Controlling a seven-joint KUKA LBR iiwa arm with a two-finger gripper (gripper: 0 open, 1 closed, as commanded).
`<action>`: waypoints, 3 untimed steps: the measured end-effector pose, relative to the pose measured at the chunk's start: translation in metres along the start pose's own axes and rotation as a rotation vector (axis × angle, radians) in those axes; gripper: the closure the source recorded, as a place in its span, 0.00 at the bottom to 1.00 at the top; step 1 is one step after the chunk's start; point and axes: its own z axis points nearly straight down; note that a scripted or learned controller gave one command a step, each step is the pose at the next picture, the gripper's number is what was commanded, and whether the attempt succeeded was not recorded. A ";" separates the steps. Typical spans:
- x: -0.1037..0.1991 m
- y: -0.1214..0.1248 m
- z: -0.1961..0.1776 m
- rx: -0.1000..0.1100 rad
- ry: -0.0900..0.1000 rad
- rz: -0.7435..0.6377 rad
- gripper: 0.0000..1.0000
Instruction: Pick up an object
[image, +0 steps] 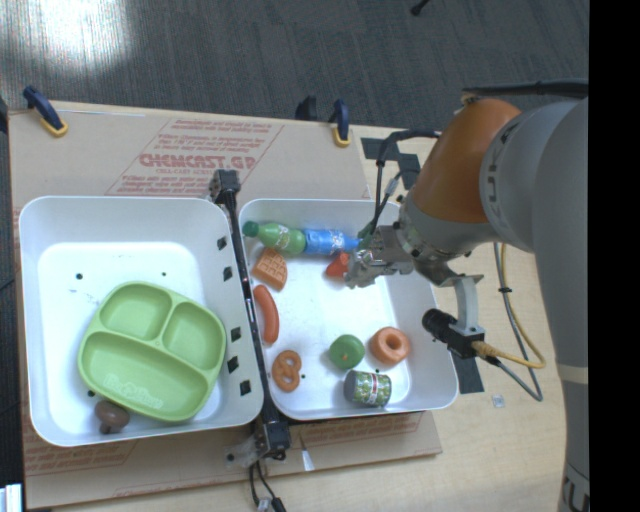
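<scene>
There are two white bins, side by side. The left bin (40, 300) holds two things. Closest to us is one small brown lump (112, 415) in the front corner. It touches the edge of one light green plate (152, 349) that has three parts.

The right bin (445, 385) holds eight things. In front stands one little can (368, 388) with a green and red label. Just behind it are one green apple (347, 352), one orange donut (389, 346) and one brown pretzel (286, 369). Farther back, one long red sausage (267, 313) lies by the left wall. Behind it is one orange wedge (269, 268). Near the back wall sits one small red toy (338, 266). It is bright red, short and chunky, and I cannot tell what it is. One green bottle (300, 239) with a blue label lies on its side right at the back.

The gripper (362, 264) is low in the right bin, just beside the red toy on its right. I cannot tell if the hand is wide or narrow, or if it holds anything.

Behind the bins is brown cardboard (200, 155) with red writing, and two blue and yellow clamps (45, 110) at its far edge.
</scene>
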 end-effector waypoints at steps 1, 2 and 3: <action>0.067 0.047 -0.006 0.000 0.002 0.001 1.00; 0.069 -0.004 -0.032 0.000 0.002 0.004 1.00; 0.127 -0.028 -0.031 0.000 0.000 -0.001 1.00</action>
